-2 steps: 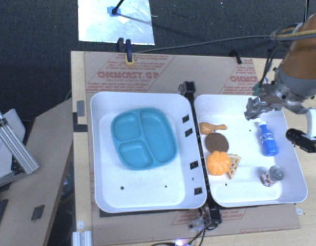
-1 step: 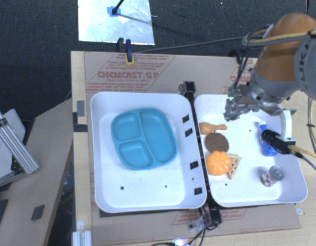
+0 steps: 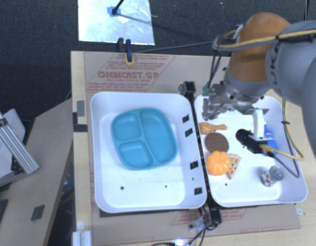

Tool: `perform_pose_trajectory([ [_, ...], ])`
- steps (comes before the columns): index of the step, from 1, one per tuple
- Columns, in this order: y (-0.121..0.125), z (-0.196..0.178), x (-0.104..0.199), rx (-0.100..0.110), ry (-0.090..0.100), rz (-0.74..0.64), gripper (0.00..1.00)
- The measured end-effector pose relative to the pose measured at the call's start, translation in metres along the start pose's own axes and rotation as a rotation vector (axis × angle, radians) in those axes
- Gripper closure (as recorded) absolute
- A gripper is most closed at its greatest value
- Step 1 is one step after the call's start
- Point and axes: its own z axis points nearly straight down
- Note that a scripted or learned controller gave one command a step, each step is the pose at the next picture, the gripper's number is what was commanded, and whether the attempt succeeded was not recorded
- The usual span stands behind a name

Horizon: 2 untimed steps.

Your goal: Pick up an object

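Toy food (image 3: 219, 163) in right bin (image 3: 293, 188)

Red print runs across the brown protective sheet (image 3: 142, 68) that covers the bench at twelve o'clock from the left bin (image 3: 99, 137). The largest line reads roughly "CHEMCAST GP", though the letters are soft and the last ones are uncertain. Smaller red lines above and below it, and red marks on the sheet's six o'clock edge, are too blurred to read.

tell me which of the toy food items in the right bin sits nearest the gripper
The orange chicken drumstick, lying just below the gripper; the brown patty and orange pumpkin lie farther down.
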Motion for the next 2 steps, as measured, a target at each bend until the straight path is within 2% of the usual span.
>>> perform_pose_trajectory([
  [1,0.014,0.009,0.05,-0.001,0.0,0.001,1.0],
  [2,0.011,0.011,0.101,-0.001,-0.001,0.001,1.0],
])
